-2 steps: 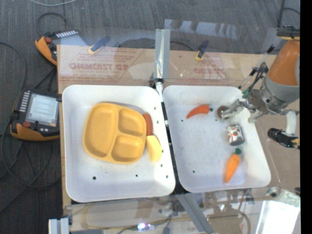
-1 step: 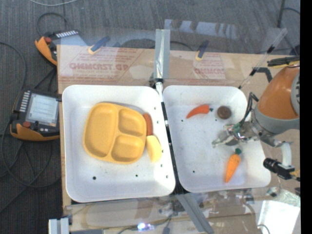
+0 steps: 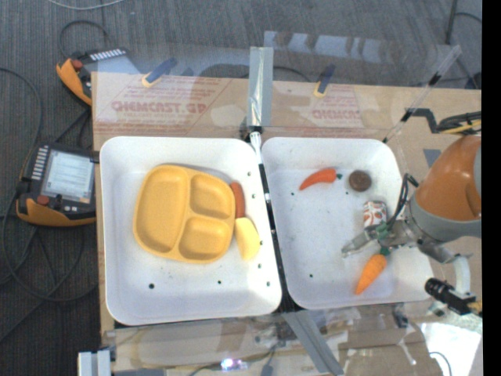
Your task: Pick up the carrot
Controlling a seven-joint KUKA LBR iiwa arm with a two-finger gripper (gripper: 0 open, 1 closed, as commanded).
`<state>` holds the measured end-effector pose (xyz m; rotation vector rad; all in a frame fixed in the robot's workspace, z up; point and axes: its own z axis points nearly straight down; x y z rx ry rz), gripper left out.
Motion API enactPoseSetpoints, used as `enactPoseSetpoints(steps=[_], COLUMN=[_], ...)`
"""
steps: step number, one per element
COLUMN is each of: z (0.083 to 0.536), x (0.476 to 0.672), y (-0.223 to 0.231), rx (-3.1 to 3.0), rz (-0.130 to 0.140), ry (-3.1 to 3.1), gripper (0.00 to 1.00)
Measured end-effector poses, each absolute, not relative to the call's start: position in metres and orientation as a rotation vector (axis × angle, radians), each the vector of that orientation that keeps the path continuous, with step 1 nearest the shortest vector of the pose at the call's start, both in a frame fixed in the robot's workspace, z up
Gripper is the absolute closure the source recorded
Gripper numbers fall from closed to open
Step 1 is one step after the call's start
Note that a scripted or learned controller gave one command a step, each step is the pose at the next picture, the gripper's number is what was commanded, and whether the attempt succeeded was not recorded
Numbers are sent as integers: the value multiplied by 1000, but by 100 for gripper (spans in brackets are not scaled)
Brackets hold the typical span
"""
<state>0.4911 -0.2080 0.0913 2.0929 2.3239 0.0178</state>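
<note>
Carrot (image 3: 371, 273) lies near your right bin's (image 3: 329, 288) front corner, hand (image 3: 382, 244) at its green top, grip undeterminable.

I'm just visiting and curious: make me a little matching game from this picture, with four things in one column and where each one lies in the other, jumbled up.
Things:
1. carrot
2. yellow tray
3. chili
4. brown disc

Places:
A. left bin, in its middle
B. right bin, far side, just right of the red-orange thing
C. right bin, near side, by the gripper
D. right bin, far side, left of the round thing

Pairs: 1-C, 2-A, 3-D, 4-B
</note>
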Motion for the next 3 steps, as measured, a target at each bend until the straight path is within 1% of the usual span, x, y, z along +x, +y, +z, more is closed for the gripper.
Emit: enactPoseSetpoints(steps=[1,2,3], z=[91,91,90], x=[488,487,499], y=[-198,-200,-197], rx=[1851,1664,1487], rz=[1,-4,-7], ry=[2513,2644,2752], gripper=[0,0,0])
